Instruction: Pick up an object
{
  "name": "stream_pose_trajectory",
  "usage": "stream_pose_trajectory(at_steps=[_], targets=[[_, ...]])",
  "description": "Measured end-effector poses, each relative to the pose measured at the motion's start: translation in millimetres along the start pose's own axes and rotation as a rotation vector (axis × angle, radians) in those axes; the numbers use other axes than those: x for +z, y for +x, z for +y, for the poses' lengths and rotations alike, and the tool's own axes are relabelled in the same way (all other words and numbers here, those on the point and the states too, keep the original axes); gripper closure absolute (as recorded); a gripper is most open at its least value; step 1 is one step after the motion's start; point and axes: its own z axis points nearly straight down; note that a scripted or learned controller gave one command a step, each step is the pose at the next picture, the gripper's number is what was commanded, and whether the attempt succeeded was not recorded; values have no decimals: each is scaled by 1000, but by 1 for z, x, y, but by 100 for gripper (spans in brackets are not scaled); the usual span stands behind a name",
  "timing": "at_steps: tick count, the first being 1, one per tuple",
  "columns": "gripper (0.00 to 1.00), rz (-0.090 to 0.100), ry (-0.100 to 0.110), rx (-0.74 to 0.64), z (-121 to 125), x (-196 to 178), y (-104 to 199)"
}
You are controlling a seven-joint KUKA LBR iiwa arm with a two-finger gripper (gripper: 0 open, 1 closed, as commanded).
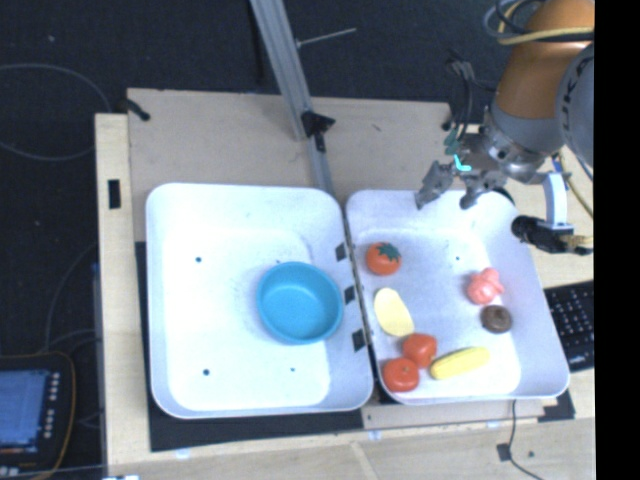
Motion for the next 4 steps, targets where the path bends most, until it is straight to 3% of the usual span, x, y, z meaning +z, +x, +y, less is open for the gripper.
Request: stream_pose_trajectory(at_steps=[1,4], targets=[[0,-1,-7,-1,1,-4,0],[0,-3,-3,9,1,140,-8]])
